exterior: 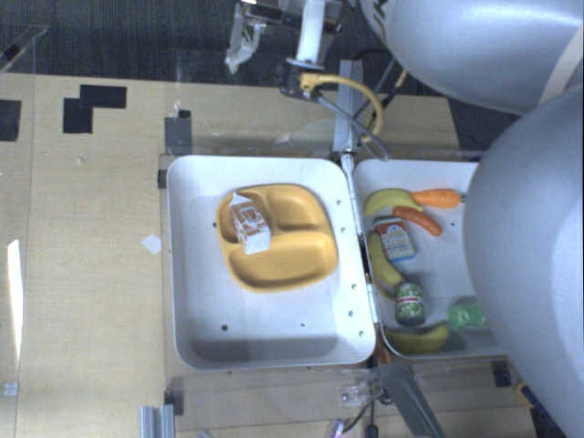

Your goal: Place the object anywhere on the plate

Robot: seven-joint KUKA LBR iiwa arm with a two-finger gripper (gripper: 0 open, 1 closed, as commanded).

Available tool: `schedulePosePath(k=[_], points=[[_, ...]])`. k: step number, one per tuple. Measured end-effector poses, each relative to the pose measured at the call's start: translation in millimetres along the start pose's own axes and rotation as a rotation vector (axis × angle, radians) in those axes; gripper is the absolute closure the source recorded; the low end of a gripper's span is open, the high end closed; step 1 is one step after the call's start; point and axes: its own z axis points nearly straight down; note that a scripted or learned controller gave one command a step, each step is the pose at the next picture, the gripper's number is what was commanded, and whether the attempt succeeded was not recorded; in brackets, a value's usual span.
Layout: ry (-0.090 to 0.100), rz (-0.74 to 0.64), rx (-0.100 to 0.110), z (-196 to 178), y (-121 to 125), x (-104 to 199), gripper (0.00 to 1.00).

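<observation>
A yellow divided plate [283,245] lies in the left white bin [196,272]. A small packet in clear wrap [249,224], white with brown print, rests on the plate's left side, across the ridge between two compartments. My gripper [274,21] hangs high at the top edge of the view, beyond the far rim of the bins and well apart from the packet and plate. Nothing shows in its grasp.
The right bin [365,272] holds two bananas [383,203], a carrot [436,198], a red pepper-like piece [418,219], a small labelled pouch [396,241], a dark jar [409,303] and a green item [465,315]. The grey arm [520,245] covers the right side. A yellow cable [351,94] loops behind the bins.
</observation>
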Motion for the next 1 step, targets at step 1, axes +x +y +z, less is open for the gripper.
schedulePosePath(k=[1], points=[[0.0,0.0,0.0,0.2,0.0,0.0,0.0]])
